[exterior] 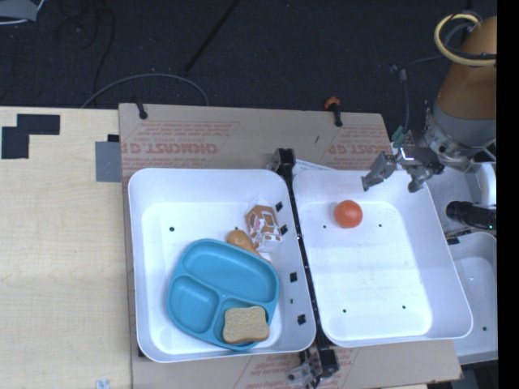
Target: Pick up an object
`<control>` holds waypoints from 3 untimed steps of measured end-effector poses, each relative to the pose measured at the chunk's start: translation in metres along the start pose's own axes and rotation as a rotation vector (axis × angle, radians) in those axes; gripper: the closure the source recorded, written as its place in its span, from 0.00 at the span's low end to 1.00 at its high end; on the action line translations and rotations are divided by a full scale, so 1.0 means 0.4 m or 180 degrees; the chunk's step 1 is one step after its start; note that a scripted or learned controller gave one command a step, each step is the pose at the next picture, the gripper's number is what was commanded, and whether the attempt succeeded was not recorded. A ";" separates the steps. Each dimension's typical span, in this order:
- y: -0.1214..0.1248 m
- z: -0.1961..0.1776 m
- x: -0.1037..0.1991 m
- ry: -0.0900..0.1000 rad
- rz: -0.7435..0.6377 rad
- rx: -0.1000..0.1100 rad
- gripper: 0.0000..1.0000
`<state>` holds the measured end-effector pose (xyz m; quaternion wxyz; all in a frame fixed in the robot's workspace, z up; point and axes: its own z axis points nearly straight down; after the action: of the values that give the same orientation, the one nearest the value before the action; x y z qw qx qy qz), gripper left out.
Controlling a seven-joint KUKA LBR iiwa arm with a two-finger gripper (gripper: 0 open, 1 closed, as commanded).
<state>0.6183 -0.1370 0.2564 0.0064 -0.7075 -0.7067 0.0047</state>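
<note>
**End effector above the right bin's far corner, nothing held**

Two shallow white bins side by side on a cardboard sheet laid over the tabletop (57, 241). Grey arm with orange band (474, 71) reaching in from the right, wrist hanging over the far right corner of the right bin (454, 298).

End effector (400, 173) spread open, the two dark fingers splayed well apart, one tip (375, 177) angled toward the left, the other toward the right, just over the bin's far rim. Nothing between the fingers.

Inside the right bin, alone: a small red-orange ball (349, 214), resting on the floor near the far wall, below and to the left of the open fingers and apart from them. Round, so no long axis and no pointing direction to read.

In the left bin (150, 217): a blue divided tray (215, 286) lying flat toward the near side, its long axis running slantwise from far left to near right. A slice of bread (246, 324), squarish, sitting in the tray's near right compartment. Just beyond the tray's far edge, a small orange-brown lump (240, 239), touching or nearly touching the rim. Beside that, a crinkled wrapped packet with a red-and-white pattern (263, 224), close to the divider between the bins, tilted, its longer side running roughly from far to near.
</note>
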 end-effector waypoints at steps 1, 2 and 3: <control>0.005 -0.019 0.000 -0.0006 -0.0006 -0.0039 0.00; -0.006 0.139 -0.003 -0.0003 -0.0005 -0.0022 0.00; -0.006 0.261 0.019 -0.0003 -0.0006 -0.0030 0.00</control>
<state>0.6144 -0.1291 0.1519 0.0027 -0.7068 -0.7074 0.0017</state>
